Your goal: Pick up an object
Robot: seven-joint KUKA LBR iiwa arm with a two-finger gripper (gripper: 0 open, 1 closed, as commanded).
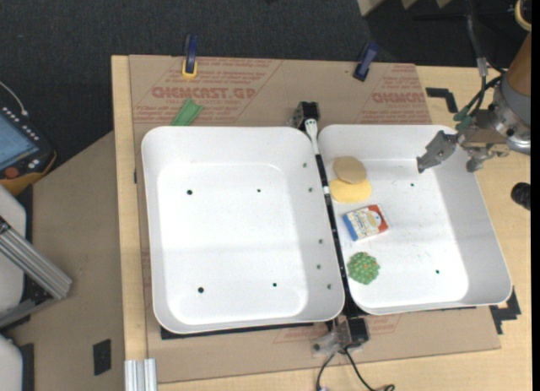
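Gripper (456,151) spread wide, holding nothing, above right bin's (472,237) far right corner

Yellow sponge (349,190) against the bin's left wall, under a tan disc (349,169); probably light, soft, squashy; best pinched across its short sides

I see the cardboard sheet (253,81) covering the desk (93,212), pinned by two blue clamps (191,53) at its far edge. A green scrap (186,112) lies on it, and a tablet (15,140) sits far left.
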